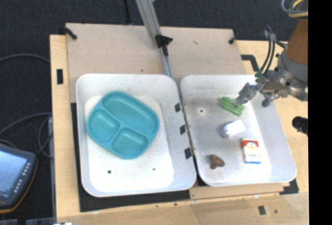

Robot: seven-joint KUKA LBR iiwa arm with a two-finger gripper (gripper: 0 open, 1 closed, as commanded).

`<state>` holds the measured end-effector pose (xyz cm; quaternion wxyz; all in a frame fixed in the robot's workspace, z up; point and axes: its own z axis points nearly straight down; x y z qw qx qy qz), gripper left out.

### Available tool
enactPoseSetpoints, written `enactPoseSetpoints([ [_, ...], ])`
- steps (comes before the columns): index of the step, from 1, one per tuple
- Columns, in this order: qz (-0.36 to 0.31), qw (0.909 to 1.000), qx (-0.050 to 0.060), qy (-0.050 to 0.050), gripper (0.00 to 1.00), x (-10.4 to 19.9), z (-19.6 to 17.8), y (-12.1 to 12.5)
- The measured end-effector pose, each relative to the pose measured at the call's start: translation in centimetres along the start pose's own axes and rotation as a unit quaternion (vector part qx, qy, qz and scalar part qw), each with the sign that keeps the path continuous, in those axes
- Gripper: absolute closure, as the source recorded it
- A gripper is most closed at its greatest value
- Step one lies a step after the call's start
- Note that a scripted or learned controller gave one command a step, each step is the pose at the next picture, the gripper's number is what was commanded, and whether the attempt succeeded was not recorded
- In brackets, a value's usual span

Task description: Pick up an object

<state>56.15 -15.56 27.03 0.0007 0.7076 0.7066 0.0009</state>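
Note:
Four small objects lie in the right bin (pixel 275 167): a green block (pixel 230 105), a white cylinder-like piece (pixel 234 128), a small red, white and blue box (pixel 251 150) and a brown lump (pixel 216 161). My gripper (pixel 255 98) reaches in from the right, over the bin's upper right part. It is open, with nothing between its fingers. One grey finger (pixel 245 95) slants down to the left and ends right beside the green block's upper right end. The other finger (pixel 266 99) stands near the bin's right rim.
A teal divided plate (pixel 122 124) lies in the left bin (pixel 98 177). A slanted aluminium post (pixel 148 6) rises from behind the bins. Cables (pixel 270 53) hang by the wrist. A dark handheld device (pixel 13 177) sits off the bench at the lower left.

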Motion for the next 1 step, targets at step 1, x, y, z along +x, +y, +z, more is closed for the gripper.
enactPoseSetpoints([
  [1, 0.001, 1.0, 0.004, -0.001, 0.0, -4.23, 10.7, 3.15],
])
